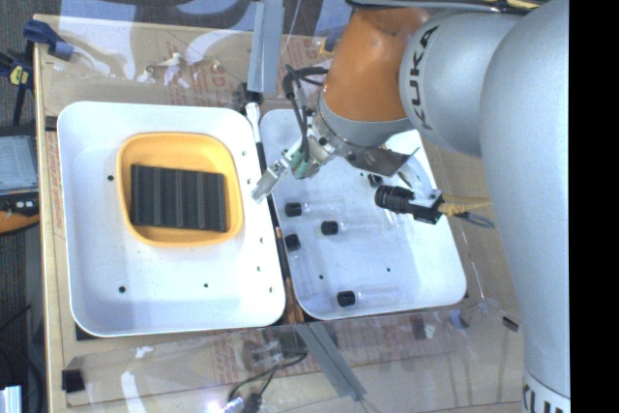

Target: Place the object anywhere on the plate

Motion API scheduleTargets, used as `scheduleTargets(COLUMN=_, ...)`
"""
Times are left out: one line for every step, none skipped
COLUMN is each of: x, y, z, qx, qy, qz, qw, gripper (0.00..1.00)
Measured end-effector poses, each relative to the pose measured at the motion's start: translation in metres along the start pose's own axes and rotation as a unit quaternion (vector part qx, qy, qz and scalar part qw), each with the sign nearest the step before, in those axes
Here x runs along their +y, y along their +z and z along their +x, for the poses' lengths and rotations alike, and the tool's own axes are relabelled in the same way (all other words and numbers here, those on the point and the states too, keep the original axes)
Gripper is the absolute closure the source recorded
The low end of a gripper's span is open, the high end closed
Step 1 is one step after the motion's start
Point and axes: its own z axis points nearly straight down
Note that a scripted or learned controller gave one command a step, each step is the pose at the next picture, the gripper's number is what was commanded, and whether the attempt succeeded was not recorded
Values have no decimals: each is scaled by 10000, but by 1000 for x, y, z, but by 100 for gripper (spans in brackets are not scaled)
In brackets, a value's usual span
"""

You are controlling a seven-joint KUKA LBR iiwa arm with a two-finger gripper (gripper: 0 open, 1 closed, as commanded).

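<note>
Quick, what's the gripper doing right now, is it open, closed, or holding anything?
Gripper: cannot be told. It sits low over the divide between the two bins, by the right bin's upper left corner.

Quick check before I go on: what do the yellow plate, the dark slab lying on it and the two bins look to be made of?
Yellow plate: probably matte plastic, with an even colour and soft rounded rim. Dark slab: ridged, dull black, perhaps rubber or plastic; hard to tell. Left bin and right bin: smooth white moulded plastic by the look, with faint glare and rounded corners.
</note>
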Motion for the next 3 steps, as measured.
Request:
scheduleTargets(x=7, y=-12, z=-18, qx=-14, qy=-1270, qz=-14, qw=9919, gripper=0)
scheduleTargets(x=7, y=-22, z=-19, qx=-19, qy=-1282, qz=-11, qw=9917, gripper=100)
scheduleTargets(x=-62, y=0, z=14, qx=0, qy=-1992, qz=-5, qw=9800, gripper=100)
